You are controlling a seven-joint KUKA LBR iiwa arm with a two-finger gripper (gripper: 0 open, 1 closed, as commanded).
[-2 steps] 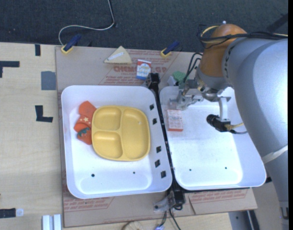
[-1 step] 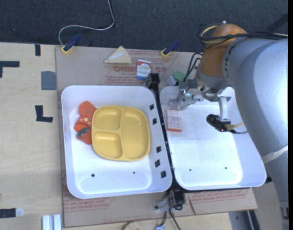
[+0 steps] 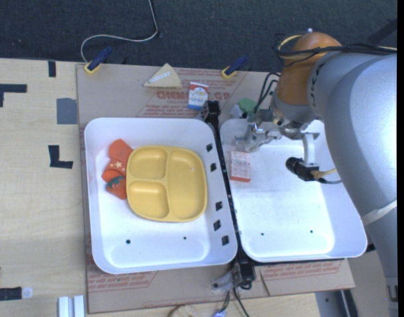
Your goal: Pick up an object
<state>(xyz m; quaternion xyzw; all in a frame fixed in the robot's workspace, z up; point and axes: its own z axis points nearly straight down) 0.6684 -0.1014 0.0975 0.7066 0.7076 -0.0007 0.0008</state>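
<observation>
White-and-red packet [image 3: 239, 166] lies at the right bin's [image 3: 294, 243] left edge, just near of the gripper [image 3: 253, 136]; can't tell its grip state. Yellow divided plate [image 3: 168, 181] and orange toys [image 3: 115, 169] sit in the left bin [image 3: 156, 253]

The bench [image 3: 30, 197] bears a cardboard sheet [image 3: 123, 98] under 2 white bins [image 3: 96, 177].

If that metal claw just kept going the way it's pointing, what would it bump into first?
The gripper points down into the right bin, near its far left corner. Straight on, it would probably meet the bin's white floor first. The small packet lies just beside that line, though depth is hard to judge.
</observation>
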